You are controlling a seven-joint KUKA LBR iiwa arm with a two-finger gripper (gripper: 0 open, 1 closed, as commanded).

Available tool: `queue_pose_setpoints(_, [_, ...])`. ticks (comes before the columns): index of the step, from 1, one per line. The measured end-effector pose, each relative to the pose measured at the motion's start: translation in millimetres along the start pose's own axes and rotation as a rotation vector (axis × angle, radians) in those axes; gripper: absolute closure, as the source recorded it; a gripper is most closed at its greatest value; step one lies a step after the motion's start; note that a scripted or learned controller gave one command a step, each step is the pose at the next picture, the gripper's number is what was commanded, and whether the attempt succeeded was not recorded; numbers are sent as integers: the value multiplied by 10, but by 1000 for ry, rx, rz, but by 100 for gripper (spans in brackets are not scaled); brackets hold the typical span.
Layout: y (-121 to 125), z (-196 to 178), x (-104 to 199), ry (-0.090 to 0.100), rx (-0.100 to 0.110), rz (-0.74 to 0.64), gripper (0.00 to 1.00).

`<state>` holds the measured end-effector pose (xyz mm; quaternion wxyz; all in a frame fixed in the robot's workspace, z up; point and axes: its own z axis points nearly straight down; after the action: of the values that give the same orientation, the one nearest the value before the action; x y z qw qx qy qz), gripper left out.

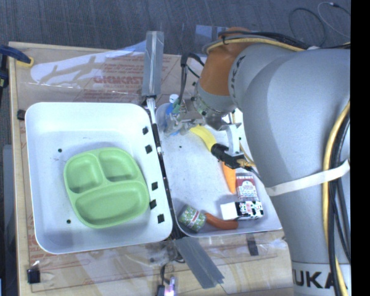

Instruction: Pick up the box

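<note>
I had the gripper low at the right bin's far end; whether it was spread or pressed together I couldn't tell. The box lay well apart, toward the near-right corner, its long axis running near-to-far.

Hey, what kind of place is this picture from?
Probably a robotics lab: a KUKA arm reaches over two white bins on a bench, with loose cables on carpet and toy items like a green tray.

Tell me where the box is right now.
The box lies in the right bin, near its front right corner, just below the carrot and above a white packet, beside the arm.
</note>
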<state>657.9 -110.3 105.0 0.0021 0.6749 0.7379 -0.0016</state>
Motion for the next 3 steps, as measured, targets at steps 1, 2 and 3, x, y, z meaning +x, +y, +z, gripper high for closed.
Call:
queue_pose_setpoints(1, [28, -881, 380, 5, -1, -268, 100])
queue_pose_setpoints(2, [-31, 138, -177, 6, 1, -344, 100])
queue_pose_setpoints(3, [-27, 127, -185, 5, 0, -344, 0])
